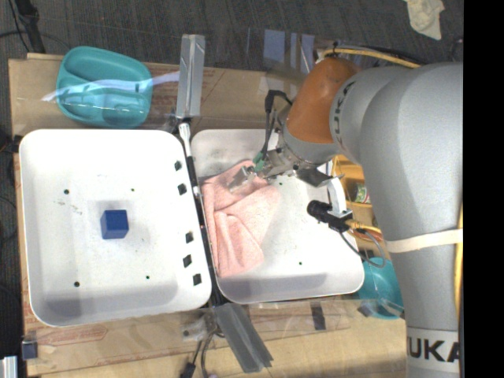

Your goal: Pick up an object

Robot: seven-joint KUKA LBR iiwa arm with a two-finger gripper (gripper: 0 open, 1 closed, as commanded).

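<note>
A pink cloth (240, 220) lies crumpled along the left side of the right bin (315, 278). My gripper (253, 172) is low over the cloth's upper edge, at the back of that bin, and looks to be touching the fabric. The grey arm with its orange band (323, 101) comes in from the right and hides the bin's back right corner. A small blue cube (115, 224) sits alone in the left bin (47, 290), far from the gripper.
A teal plastic container (102, 87) rests on the bench behind the left bin. Black clips (189, 239) line the wall between the bins. Another teal object (383, 287) shows beside the right bin's front right corner. A black cable fitting (327, 213) hangs over the right bin.
</note>
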